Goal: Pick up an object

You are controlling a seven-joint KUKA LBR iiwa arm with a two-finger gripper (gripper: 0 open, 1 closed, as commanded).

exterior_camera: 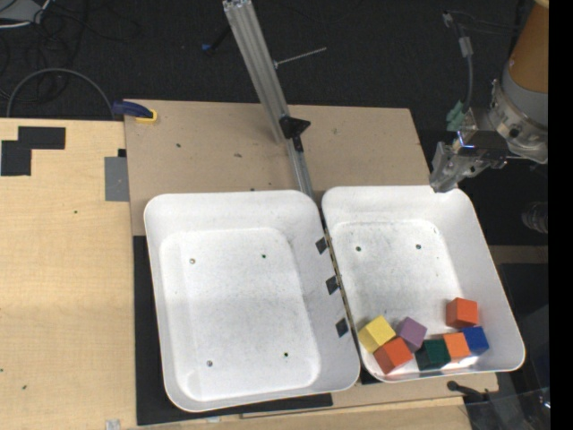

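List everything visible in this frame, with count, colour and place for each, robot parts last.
bins: 2, white, side by side on the bench.
blocks: 7, clustered in the right bin's near right corner: yellow, purple, two red-orange, orange, dark green, blue.
clips: 3, black, along the seam between the bins.
aluminium rail: 1, silver, slanting from the top down toward the seam between the bins.
clamp: 1, blue and yellow, at the board's far left corner.
gripper: 1, grey, above the right bin's far right corner.
arm: 1, grey with orange band, at the right edge.

Wooden bench (63,267), dark floor (116,43), cables (36,83)
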